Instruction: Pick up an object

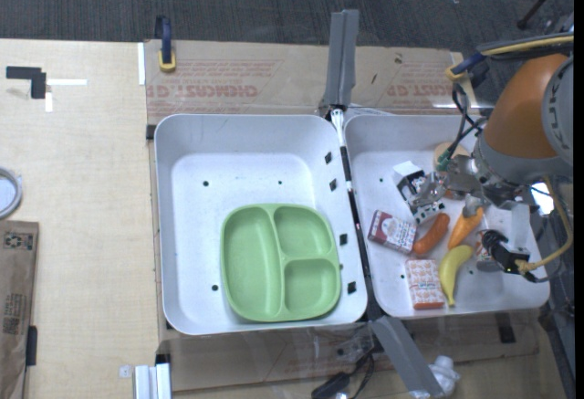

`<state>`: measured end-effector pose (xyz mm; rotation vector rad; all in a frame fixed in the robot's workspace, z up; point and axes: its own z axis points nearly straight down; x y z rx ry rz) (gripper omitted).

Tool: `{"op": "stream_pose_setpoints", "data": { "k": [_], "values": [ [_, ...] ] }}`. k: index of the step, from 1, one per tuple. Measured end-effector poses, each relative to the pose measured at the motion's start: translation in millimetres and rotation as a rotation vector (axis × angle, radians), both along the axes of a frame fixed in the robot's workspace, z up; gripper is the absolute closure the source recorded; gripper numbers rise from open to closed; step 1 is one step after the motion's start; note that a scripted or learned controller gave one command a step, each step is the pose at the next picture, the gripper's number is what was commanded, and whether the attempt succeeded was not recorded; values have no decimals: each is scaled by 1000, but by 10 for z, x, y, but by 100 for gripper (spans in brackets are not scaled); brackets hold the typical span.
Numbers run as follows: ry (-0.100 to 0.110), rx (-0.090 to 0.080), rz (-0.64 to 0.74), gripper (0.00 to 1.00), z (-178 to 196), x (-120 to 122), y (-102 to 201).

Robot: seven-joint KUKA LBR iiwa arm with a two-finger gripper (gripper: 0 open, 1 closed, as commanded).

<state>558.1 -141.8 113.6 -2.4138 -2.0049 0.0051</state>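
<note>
The end effector (pixel 425 197) hangs low in the right bin (pixel 383 292), just above a hot dog (pixel 432 233) (its state I cannot tell), with a banana (pixel 453 271) nearby.

Banana (pixel 453 272), carrot (pixel 465 227) and sausage (pixel 432 234) lie clustered together.

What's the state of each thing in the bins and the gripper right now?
Green divided plate: flat in the left bin, compartments bare.
Banana: lying in the right bin, not gripped.
Sausage: lying beside the carrot.
Carrot: lying, near the gripper.
Small red box: lying flat.
Cracker pack: lying flat.
Gripper: low over the right bin, grip unclear.
</note>
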Motion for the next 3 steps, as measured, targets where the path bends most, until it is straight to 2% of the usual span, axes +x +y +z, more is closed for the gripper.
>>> {"op": "stream_pose_setpoints", "data": {
  "k": [1, 2, 3],
  "values": [
    [-3, -1, 182, 0, -239, 390, 207],
    [-1, -1, 178, 100, -163, 390, 194],
    [-1, -2, 179, 100, 821, 799, 593]
  ]
}}
